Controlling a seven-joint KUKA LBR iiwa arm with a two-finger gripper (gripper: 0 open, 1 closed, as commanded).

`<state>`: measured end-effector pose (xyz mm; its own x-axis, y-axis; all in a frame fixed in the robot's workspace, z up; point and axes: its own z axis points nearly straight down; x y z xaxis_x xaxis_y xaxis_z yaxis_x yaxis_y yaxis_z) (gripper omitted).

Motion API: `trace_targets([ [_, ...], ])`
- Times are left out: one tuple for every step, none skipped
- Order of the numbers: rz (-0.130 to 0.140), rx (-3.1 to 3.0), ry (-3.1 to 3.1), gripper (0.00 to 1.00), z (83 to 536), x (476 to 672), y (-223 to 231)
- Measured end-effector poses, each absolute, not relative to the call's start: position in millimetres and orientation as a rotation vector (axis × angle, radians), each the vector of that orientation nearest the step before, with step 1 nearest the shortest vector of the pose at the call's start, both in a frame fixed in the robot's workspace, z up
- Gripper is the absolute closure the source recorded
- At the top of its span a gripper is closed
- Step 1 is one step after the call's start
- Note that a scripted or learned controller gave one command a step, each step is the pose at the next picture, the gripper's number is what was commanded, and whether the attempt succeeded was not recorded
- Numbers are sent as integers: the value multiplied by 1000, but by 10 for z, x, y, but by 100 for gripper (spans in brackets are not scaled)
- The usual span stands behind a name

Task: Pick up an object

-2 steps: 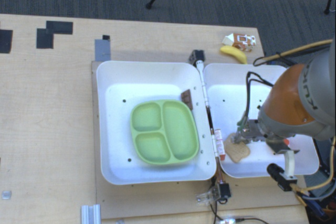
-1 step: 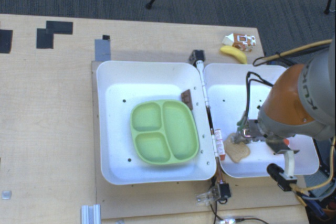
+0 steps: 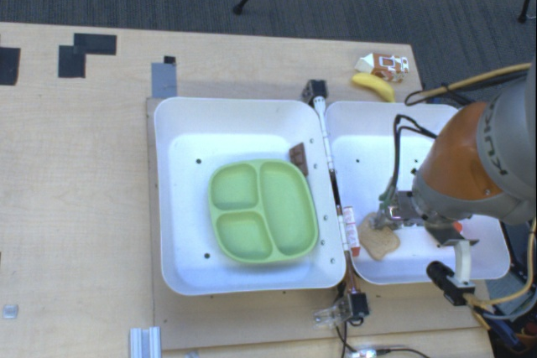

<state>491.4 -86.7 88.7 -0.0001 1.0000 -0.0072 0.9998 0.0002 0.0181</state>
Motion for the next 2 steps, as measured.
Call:
trace_targets([
  [5, 2212, 2225, 100, 1954, 4881, -718],
  [4, 2213, 2226, 0, 1949, 4877, -718],
])
